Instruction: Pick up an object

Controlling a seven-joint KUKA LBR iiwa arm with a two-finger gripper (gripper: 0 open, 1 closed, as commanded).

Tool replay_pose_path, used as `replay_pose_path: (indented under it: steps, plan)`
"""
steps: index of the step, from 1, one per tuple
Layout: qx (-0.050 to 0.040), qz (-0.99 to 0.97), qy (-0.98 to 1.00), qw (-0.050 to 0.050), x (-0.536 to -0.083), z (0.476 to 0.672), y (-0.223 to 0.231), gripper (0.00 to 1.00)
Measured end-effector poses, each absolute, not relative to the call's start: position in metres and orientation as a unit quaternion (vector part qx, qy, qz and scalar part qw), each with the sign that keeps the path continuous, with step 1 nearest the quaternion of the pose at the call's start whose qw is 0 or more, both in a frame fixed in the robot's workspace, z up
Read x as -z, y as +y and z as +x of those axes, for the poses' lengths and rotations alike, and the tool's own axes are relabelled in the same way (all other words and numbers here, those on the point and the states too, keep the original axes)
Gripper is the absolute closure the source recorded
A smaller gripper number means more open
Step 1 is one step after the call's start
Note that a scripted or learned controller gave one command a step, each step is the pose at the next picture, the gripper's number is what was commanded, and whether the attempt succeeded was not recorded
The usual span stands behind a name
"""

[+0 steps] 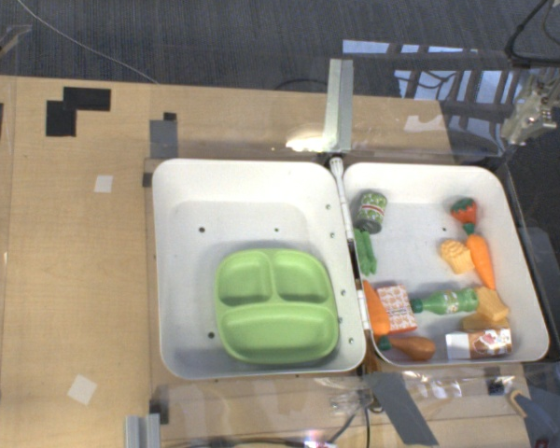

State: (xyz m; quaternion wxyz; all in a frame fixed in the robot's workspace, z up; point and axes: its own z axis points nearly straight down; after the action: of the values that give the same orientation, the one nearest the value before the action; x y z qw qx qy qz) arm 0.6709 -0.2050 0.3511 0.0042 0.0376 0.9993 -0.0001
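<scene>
The right bin (420,189) holds several toy foods. A green and white can (371,210) lies near the divider, with a slim green piece (365,250) below it. A red and green piece (464,212), a yellow piece (456,255) and an orange carrot (483,259) lie on the right side. Along the front are a green bottle (448,301), a red and white packet (395,308), a brown sausage (411,347) and a red and white box (481,343). My gripper (530,118) is a pale metal shape past the bin's back right corner, away from all of them.
A green divided plate (275,306) lies in the left bin (187,203). A metal post (340,101) rises behind the divider between the bins. Black cables (541,12) hang at the top right. Wooden bench surface extends to the left.
</scene>
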Motion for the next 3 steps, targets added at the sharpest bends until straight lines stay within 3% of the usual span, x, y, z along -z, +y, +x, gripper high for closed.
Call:
replay_pose_path:
  steps: [1, 3]
  plan:
    - [0.0002, 0.136, 0.991, 0.005, -0.378, 0.667, -0.205, 1.00]
    - [-0.0004, 0.233, 0.972, 0.004, -0.365, 0.663, -0.206, 1.00]
